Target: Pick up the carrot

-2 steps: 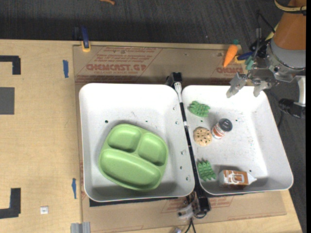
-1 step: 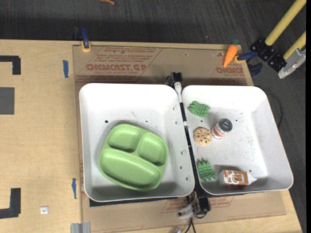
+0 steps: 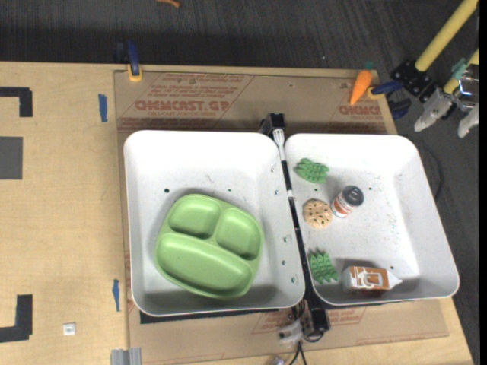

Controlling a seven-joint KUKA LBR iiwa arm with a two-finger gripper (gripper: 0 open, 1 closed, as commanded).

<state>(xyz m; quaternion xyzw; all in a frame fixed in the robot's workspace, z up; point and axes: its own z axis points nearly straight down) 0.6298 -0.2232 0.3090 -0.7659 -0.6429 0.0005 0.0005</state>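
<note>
The small orange carrot with a green top (image 3: 360, 87) lies outside both bins, on the brown cardboard sheet (image 3: 190, 97) near its far right corner, just beyond the far edge of the right white bin (image 3: 426, 204). Its long axis is steep and a little slanted: the green leafy end points toward the far side and slightly right, the orange tip points back toward the bin.

In the right white bin there are a green leafy toy (image 3: 310, 170) near the far left corner, a round speckled cookie (image 3: 316, 213) beside the left wall, a small can with a red label (image 3: 347, 201) just right of the cookie, a second green leafy toy (image 3: 323, 267) near the front left corner, and a small orange and white carton (image 3: 370, 278) lying at the front edge.

The left white bin (image 3: 144, 204) holds a green plastic tray with three compartments (image 3: 209, 243).

The gripper (image 3: 445, 106) is at the right, beyond the far right corner of the right bin and well apart from the carrot. I cannot tell how it stands.
</note>
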